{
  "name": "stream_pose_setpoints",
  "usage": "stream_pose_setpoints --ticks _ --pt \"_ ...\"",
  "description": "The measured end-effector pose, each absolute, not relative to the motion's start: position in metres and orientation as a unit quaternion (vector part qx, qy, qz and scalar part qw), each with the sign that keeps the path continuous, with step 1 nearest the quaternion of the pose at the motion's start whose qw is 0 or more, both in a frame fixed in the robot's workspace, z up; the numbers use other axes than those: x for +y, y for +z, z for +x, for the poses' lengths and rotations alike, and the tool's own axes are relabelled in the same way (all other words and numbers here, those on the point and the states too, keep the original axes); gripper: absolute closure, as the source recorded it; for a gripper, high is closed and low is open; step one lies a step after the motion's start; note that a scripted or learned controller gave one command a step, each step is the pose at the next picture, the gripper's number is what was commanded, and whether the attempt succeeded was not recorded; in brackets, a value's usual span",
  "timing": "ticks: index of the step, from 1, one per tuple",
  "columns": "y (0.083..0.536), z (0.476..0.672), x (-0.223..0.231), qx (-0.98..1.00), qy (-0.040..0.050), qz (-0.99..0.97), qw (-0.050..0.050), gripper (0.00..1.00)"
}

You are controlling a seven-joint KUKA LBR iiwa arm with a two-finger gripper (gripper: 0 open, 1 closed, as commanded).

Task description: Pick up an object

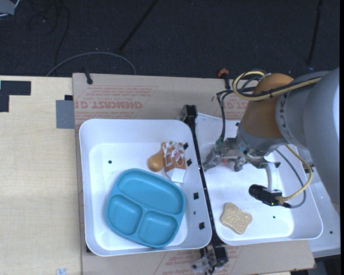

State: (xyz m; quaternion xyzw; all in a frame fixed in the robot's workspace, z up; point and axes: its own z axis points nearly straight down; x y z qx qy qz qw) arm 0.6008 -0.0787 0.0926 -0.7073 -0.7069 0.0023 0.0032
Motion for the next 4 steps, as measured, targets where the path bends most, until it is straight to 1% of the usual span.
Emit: stream_pose_setpoints --ticks 1,2,3,4 --pt "0.105 0.601 -0.08 -0.705 0.0017 -0.709 0.002 1.0" --pt "0.169 0.602 -0.085 -0.705 -0.0009 -0.71 -0.001 1.0" --pt "0.221 0.603 -0.086 -0.707 -0.0004 -0.707 0.0 1.0" --pt "0.215 0.603 -0.086 -0.707 0.0015 -0.707 0.001 1.0"
